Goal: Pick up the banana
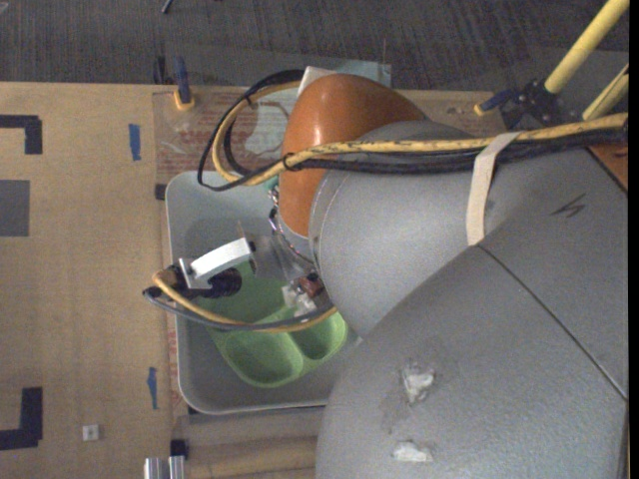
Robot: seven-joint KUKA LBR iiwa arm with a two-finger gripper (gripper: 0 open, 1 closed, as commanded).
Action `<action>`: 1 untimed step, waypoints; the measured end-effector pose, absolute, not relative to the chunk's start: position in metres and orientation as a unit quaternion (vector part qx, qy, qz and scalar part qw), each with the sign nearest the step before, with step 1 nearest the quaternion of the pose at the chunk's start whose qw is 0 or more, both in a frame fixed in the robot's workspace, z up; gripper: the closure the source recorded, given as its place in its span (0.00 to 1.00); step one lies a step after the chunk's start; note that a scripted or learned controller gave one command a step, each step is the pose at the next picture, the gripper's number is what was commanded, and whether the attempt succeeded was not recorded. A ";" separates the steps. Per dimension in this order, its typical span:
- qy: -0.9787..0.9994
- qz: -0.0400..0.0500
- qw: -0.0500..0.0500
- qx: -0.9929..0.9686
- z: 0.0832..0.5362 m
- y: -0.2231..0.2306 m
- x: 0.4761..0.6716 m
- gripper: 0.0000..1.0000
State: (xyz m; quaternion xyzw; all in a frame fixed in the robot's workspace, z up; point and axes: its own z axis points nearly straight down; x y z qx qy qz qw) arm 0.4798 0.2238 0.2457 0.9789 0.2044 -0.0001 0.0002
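Note:
My grey arm point(479, 297) covers most of the right side, and its orange band point(339, 118) sits above the wrist. The wrist end point(290, 267) reaches down into the white bin point(195, 218). A white bracket point(220, 257) with a black part and yellow cables sticks out to its left, over the bin floor. Just below the wrist lies a green divided container point(265, 352), which the arm partly covers. The arm hides whatever lies under the wrist.
The bin's left wall point(172, 267) and front rim point(250, 402) border the brown bench top point(80, 267). Yellow and black cables point(225, 143) loop over the bin's far edge. Blue tape marks point(135, 140) sit on the bench.

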 end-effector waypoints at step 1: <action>0.176 -0.002 0.000 0.984 0.175 0.212 0.478 1.00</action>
